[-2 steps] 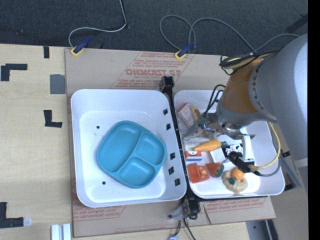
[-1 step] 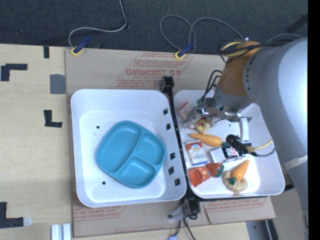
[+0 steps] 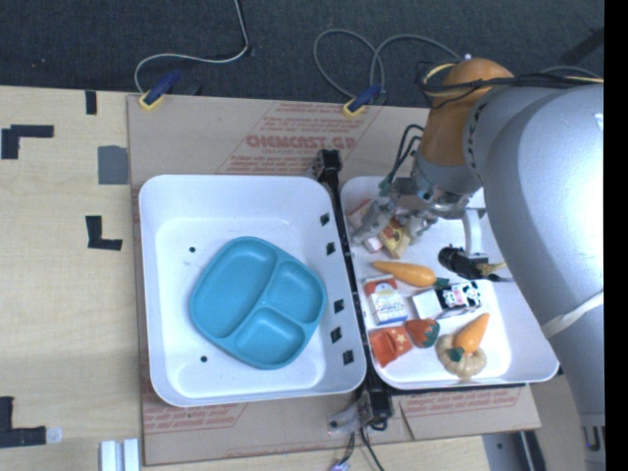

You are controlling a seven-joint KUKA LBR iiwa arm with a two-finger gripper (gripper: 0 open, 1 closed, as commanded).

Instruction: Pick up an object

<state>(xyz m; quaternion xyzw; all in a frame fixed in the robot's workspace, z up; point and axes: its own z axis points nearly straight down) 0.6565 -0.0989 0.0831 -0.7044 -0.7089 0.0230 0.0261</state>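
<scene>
Toys, a carrot (image 3: 404, 273) among them, fill the right bin (image 3: 525, 356); left bin (image 3: 162, 263) holds a blue plate (image 3: 257, 302); jaws' state unclear.

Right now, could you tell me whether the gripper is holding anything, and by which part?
It cannot be told. The gripper is down among small packets at the far end of the right bin, but nothing is clearly gripped.

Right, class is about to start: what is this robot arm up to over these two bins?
The grey arm reaches in from the right, its end effector low over the far end of the right bin, among small toy foods. An orange carrot lies just in front of it, with more small items nearer the camera. The left bin holds a blue divided plate. Whether anything is gripped cannot be told.
</scene>
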